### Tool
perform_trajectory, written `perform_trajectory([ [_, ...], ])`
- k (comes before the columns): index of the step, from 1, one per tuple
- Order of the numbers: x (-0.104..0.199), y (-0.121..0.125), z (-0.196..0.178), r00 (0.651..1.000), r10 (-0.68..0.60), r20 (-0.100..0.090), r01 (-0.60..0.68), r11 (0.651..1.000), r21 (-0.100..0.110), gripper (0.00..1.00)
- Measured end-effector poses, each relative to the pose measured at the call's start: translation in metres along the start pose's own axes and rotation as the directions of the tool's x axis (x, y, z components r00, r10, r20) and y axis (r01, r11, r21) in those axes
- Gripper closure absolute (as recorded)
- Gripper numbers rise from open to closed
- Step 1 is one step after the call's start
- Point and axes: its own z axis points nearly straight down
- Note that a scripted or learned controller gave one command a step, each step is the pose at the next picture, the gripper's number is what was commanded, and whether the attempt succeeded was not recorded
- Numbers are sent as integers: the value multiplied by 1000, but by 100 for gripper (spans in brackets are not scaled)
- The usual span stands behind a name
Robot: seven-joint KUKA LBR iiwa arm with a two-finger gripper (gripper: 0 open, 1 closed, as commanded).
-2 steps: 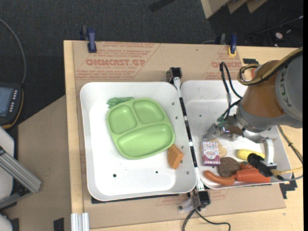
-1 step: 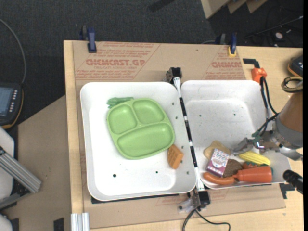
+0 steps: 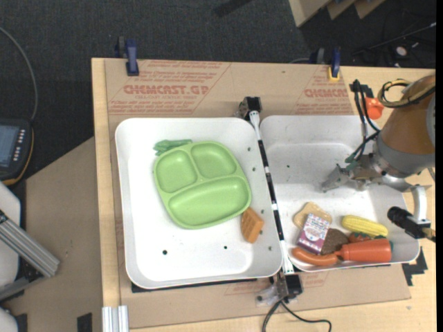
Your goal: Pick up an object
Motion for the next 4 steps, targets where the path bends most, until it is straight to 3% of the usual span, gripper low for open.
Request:
perform_trajectory([
  [1,-1,-2,-12,1000,3,1,-3,1000,0,100],
  [2,-34,43,-105,1000,2,5,-2,1000,-8,100],
  [3,8,44,-158,1000,-1,0,1,1000,-4,100],
  [4,-31,78,-81,1000,4,1,-4,1000,5,100],
])
